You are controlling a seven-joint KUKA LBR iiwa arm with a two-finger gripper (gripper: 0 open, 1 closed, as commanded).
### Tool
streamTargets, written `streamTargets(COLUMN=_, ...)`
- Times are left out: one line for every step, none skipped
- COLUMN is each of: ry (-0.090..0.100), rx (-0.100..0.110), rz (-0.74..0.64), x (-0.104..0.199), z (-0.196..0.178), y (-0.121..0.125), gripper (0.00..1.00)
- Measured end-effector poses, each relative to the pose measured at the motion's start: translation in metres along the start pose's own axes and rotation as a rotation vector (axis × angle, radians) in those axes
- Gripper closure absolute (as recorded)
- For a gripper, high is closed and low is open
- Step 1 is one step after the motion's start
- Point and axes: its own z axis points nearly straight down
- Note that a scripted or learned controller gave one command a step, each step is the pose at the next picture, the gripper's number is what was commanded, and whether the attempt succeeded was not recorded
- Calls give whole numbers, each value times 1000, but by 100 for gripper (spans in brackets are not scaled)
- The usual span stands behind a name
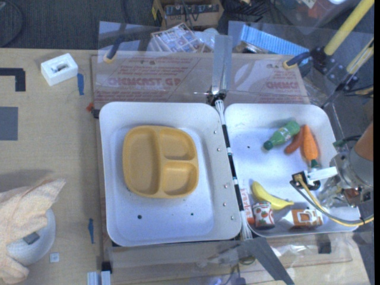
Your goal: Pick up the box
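A small red and white box lies near the front edge of the right bin, just below a banana. A white and orange carton rests to its right, along the same front edge. My gripper hangs over the bin's front right corner, right of and slightly behind the carton. Nothing is visibly held in it.
A green bottle, a carrot and a small reddish piece lie at the back of the right bin. The left bin holds a yellow divided plate. A cloth sits on the bench at far left.
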Motion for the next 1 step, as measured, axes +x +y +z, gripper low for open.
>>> streamTargets(ry=-1, rx=0, rz=-11, x=0, z=0, y=0, gripper=100)
